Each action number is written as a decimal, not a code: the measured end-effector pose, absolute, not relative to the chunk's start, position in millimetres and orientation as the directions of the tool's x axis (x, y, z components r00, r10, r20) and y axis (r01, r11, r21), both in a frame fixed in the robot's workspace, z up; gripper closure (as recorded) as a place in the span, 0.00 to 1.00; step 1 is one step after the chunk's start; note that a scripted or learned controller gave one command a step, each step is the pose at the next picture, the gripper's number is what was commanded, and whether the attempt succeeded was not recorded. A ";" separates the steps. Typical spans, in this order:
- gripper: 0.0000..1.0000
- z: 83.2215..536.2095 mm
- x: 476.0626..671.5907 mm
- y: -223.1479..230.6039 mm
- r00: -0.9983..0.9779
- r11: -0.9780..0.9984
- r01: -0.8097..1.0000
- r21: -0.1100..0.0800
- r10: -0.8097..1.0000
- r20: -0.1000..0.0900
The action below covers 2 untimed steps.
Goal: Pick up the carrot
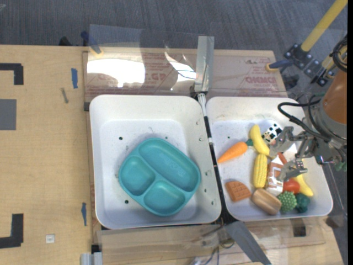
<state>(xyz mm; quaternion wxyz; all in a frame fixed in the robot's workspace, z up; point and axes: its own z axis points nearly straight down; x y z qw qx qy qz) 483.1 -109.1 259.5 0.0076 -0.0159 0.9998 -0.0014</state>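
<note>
Two white bins side by side; carrot (pixel 233 152) lies at the left of the right bin (pixel 220 117), tip toward the divider. Gripper (pixel 291 158) sits right of it, among the other toy food near the corn (pixel 259 170); jaw opening can't be made out. Teal tray (pixel 159 175) in left bin (pixel 110 115).

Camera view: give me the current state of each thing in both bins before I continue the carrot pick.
carrot: lying free in the right bin, tip pointing left, not gripped.
gripper: over the right bin's toys, right of the carrot.
teal plate: flat in the left bin.
corn: lying beside the carrot.
banana: lying above the corn.
bread roll: at the front of the right bin.
</note>
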 end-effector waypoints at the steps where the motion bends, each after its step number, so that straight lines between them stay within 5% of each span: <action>1: 1.00 106.7 534.7 -92.2 -0.983 0.983 0.182 0.001 0.182 -0.006; 2: 0.00 105.8 534.3 -91.9 -0.983 0.983 0.181 0.001 0.181 -0.004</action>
